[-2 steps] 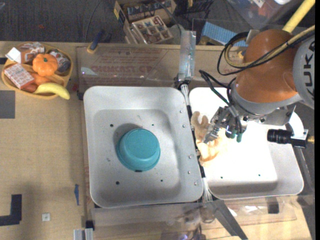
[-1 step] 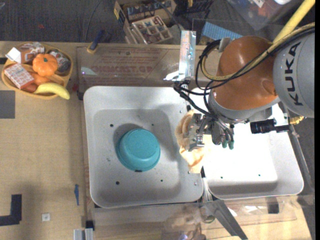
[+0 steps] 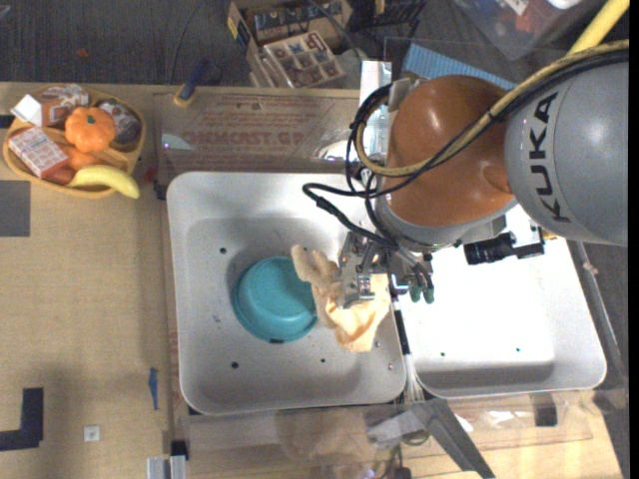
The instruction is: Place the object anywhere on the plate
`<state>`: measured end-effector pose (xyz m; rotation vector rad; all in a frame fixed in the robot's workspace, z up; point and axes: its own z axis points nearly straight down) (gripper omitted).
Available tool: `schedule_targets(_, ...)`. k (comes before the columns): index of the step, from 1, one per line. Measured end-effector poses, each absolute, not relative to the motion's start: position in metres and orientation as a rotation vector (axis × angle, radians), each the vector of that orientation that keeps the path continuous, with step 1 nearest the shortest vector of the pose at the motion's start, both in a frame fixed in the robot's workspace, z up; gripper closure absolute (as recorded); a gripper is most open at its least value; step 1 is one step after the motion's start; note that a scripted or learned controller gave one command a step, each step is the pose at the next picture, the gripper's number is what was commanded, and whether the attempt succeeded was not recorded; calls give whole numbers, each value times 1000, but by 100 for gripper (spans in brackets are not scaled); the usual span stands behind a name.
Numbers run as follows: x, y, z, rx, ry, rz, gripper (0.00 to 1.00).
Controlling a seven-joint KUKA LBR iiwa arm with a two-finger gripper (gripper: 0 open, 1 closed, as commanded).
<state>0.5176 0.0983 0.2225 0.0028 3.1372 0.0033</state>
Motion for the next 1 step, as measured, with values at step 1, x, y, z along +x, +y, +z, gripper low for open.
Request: schedule_targets(1, 518, 98, 223, 3, 3137, 3, 0)
